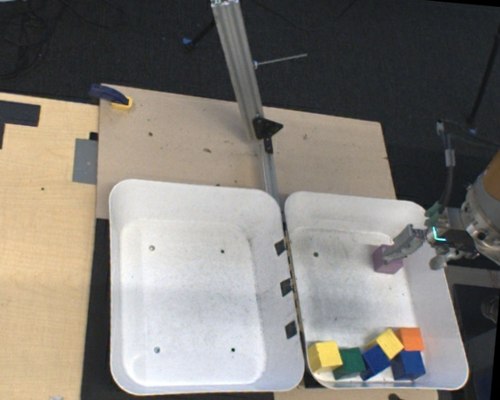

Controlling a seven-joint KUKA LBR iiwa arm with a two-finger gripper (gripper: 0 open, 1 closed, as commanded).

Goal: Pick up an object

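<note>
A small purple block [388, 262] lies in the right bin [355, 216], near its right wall. My gripper [402, 245] reaches in from the right and its tip sits right over the block's upper edge, touching or nearly touching it. A cluster of blocks rests in the bin's near right corner: a yellow block [325, 354], a green block [349, 363], a blue block [375, 362], a second yellow block [388, 343], an orange block [410, 338] and another blue block [408, 366].
The left bin [143, 206] stands beside the right one, with black clips [285, 285] along the shared edge. A slanted aluminium bar [242, 70] rises behind the bins. The arm's wrist [488, 220] hangs over the right bin's right rim.
</note>
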